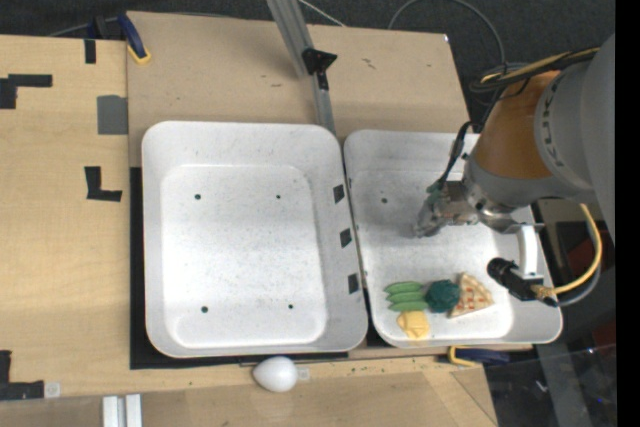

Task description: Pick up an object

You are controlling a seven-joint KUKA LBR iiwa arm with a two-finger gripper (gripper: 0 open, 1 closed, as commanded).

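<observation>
the two-finger gripper [428, 220] sits low mid right-hand shallow white bin [395, 160], can't tell its jaw state. green pea pod [404, 293], dark green broccoli piece [441, 294], pizza slice [472, 296] and yellow corn [413, 322] line that bin's front edge.

A white egg-shaped object [275, 374] lies on the wooden bench [60, 245] just outside the left bin [240, 140], at its six o'clock.
</observation>
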